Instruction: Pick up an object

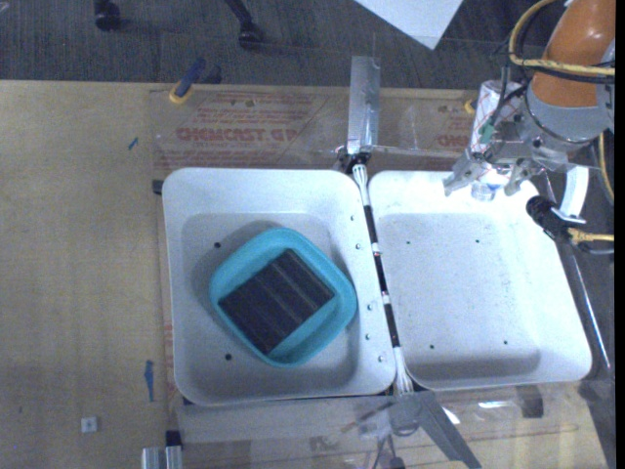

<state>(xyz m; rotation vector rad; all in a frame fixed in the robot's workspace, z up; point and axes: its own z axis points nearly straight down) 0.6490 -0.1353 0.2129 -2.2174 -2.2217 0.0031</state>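
- While the fingers [459,180] stand spread apart with nothing visible between them, the gripper [485,182] hangs over the far edge of the right bin [469,340], near its back rim.
- Above the gripper, the wrist and the orange band [584,42] lean in from the right, with yellow cable [547,27] looping around them.
- On the right bin's floor, below and in front of the gripper, I see nothing to pick.
- Across the divider [376,262], the task's thing lies in the left bin [195,213]: a teal tray [332,296] with a dark ribbed insert [275,299], turned at an angle and resting flat around the middle of the floor.
- The tray is well apart from the gripper, in the other compartment altogether.
- Step in hand, as I judge it: the approach; no grasp has been made.
- The next move calls for travelling leftward over the divider, then lining the open fingers up across one teal wall, or an edge of the insert, before descending.
- Since the tray is broad and shallow, a grip across its whole width looks unlikely; a thin rim is probably the better target, and it may slip.
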